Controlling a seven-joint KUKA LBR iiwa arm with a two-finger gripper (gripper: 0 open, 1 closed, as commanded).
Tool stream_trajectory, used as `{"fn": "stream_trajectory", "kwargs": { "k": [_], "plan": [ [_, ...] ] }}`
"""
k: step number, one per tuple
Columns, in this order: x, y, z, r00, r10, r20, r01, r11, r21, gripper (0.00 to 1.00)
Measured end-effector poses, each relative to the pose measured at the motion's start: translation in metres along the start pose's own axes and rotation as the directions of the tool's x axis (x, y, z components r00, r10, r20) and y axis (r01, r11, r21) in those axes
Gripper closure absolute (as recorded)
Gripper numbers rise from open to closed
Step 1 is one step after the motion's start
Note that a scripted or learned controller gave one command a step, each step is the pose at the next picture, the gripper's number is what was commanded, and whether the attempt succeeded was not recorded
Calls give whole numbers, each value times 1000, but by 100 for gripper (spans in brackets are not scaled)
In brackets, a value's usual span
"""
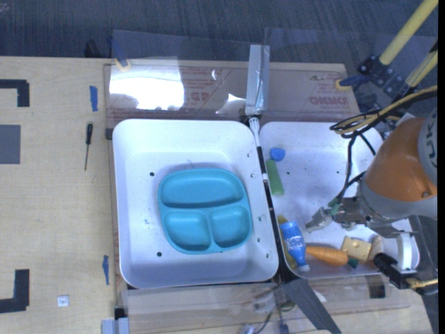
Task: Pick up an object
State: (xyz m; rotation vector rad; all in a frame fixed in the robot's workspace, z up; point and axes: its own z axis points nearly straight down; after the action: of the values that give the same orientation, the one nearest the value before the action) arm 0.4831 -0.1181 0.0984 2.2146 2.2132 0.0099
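My gripper [325, 217] hangs over the right bin [313, 141], in its lower middle, below the arm's orange band [398, 171]. Nothing shows in its grip. Just below it lie an orange carrot-shaped piece [327, 255] and a tan wooden block [356, 245] with a small green bit beside it. A blue bottle [295, 244] lies to the gripper's lower left, by the bin's left wall. Farther up that wall are a green stick [276, 179] and a small blue cap [277, 154].
The left bin [132, 186] holds a blue divided plate [205, 209]. A ridge [264, 186] separates the two bins. Black cables [354, 134] loop over the right bin's far right corner. A clear panel [181, 82] stands behind the bins.
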Motion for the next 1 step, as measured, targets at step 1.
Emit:
{"fn": "stream_trajectory", "kwargs": {
  "k": [1],
  "plan": [
    [-13, 106, 12, 986, -169, -3, 169, 986, 5, 0]
  ]
}}
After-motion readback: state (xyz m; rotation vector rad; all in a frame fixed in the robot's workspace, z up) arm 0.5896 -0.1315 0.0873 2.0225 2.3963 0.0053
